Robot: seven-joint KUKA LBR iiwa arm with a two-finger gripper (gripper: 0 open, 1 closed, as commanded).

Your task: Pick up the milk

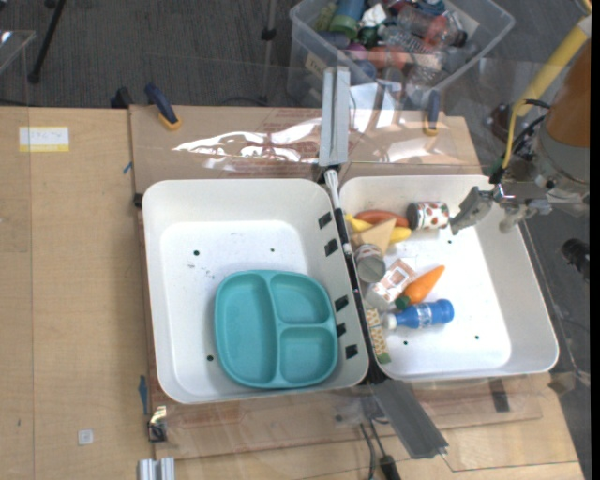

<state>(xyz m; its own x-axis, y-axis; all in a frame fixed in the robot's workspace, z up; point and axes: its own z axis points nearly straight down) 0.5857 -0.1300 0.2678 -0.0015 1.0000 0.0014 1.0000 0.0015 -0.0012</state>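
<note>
The worktop carried two shallow white bins side by side. The left bin held a teal divided plate, lying flat towards the bin's near side.

The right bin served as the landmark for the rest. Its things were gathered in its left half, close to the wall it shared with the left bin. A small milk carton, white with red markings, lay on its side near the middle of that cluster, its lower edge against the blue bottle, which lay flat just nearer the bin's front. An orange carrot lay just right of the carton, touching or nearly touching it. A tin can sat just left of the carton by the shared wall. Further back in the bin were yellow and red pieces and a small red-and-white spotted can.

The gripper hung over the back right part of the right bin, beside the spotted can and well apart from the milk carton. Nothing could be seen between its fingers; whether they were spread or closed could not be told from this angle.

A clear tub of mixed items stood behind the right bin, beyond the worktop.
</note>
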